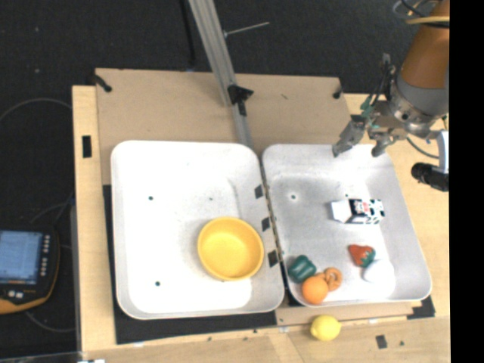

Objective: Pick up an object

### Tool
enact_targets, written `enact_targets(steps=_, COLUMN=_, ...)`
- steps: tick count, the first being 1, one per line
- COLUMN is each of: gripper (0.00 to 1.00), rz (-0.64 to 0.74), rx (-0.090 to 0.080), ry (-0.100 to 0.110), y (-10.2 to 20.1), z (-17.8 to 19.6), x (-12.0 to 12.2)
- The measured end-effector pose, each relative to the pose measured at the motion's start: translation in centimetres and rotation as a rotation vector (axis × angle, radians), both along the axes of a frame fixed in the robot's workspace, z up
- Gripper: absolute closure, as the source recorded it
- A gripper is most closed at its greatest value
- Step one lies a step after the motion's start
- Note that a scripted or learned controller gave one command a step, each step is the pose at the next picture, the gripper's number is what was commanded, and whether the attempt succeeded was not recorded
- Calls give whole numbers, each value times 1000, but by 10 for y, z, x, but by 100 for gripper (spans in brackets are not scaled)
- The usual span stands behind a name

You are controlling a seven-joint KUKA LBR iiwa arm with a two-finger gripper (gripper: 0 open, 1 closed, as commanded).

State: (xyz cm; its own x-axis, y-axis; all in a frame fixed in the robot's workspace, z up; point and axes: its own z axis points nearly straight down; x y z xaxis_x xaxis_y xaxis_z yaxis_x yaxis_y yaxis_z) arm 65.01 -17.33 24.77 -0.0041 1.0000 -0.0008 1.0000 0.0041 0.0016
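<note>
- Gripper hung over the right bin's upper edge, fingers apart, nothing between them.
- Right bin held a small carton, red piece, green piece, orange.
- Left bin held a yellow bowl.
- A lemon lay outside, lower centre.

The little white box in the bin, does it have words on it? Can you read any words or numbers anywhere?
White box: dark and red marks, too blurred to read.
Handheld screen at the left edge: lit blue, too small to read.
No other words, numbers or signs can be read.
</note>
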Motion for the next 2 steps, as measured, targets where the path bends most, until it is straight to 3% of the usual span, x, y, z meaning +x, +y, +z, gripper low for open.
enact_targets(steps=1, gripper=0, rz=0, rx=-1, ry=0, y=-1, z=0, x=0)
enact_targets(steps=2, gripper=0, rz=-4, rx=-3, ry=5, y=-5, z=-42, x=-2)
